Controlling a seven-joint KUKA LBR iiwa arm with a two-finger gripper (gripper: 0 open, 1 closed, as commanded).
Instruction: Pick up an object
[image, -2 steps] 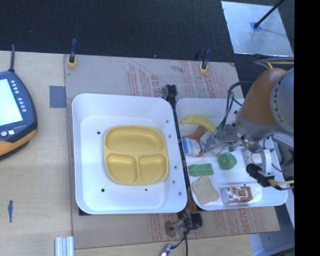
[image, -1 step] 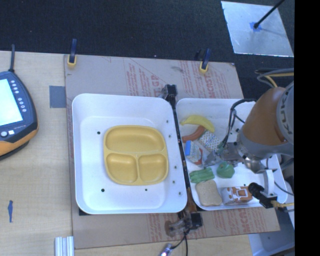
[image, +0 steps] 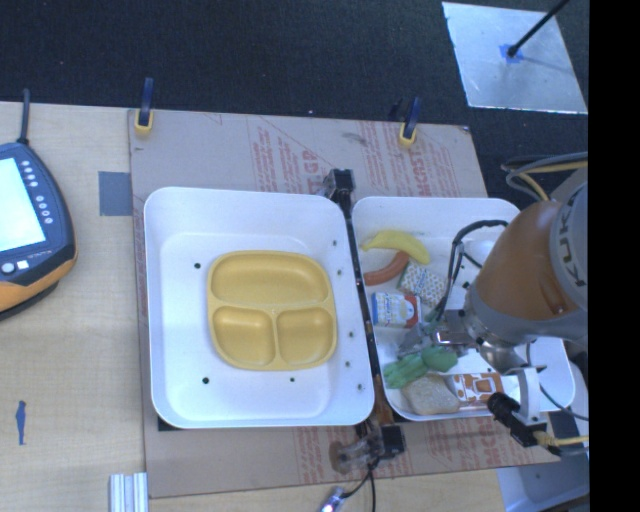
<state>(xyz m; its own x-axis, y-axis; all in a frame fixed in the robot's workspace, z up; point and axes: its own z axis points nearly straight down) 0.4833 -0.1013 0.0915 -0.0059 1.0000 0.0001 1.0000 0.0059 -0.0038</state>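
Note:
The right bin (image: 455, 208) holds a pile of small items: a yellow banana (image: 397, 241), a reddish sausage (image: 385, 267), a white labelled packet (image: 392, 308), a patterned pouch (image: 425, 284), a green soft item (image: 412, 367), a brown bread slice (image: 432, 397) and an orange-and-white pack (image: 475, 385). The arm's orange wrist (image: 525, 270) hangs over the bin's right half. My gripper (image: 433, 340) is low among the items, just above the green one and right of the white packet. The wrist hides much of it.
The left bin (image: 180, 300) holds a yellow three-compartment tray (image: 271, 308). A dark divider strip (image: 358, 300) runs between the bins. A handheld pendant (image: 30, 225) lies at the far left of the bench. Cables (image: 540, 425) trail by the right bin's near corner.

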